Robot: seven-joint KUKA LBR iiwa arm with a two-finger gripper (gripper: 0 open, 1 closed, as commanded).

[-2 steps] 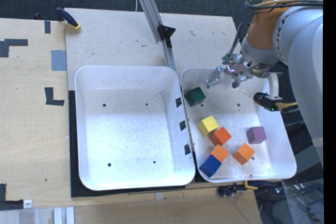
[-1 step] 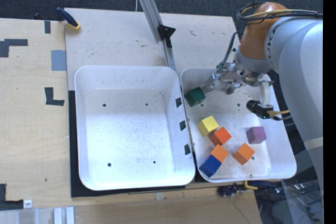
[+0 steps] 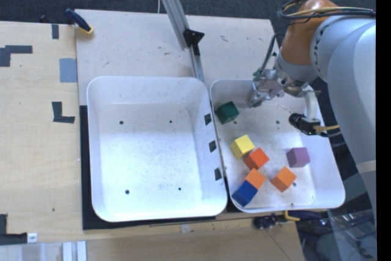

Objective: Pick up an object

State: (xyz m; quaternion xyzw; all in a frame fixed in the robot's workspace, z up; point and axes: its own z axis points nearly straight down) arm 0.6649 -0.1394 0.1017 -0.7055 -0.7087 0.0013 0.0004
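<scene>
- Currently the end effector (image 3: 261, 92) hangs over the right bin's (image 3: 330, 192) far end; whether it's spread, I cannot tell.
- Nearest, the green block (image 3: 228, 112) lies just left of it.

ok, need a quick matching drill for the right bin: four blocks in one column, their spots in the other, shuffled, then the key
Things:
1. green block
2. blue block
3. purple block
4. yellow block

Places:
A. front of the right bin, touching an orange block
B. toward the bin's right side, apart from the others
C. far end of the bin, nearest the gripper
D. mid-bin, beside another orange block

Pairs: 1-C, 2-A, 3-B, 4-D
</scene>
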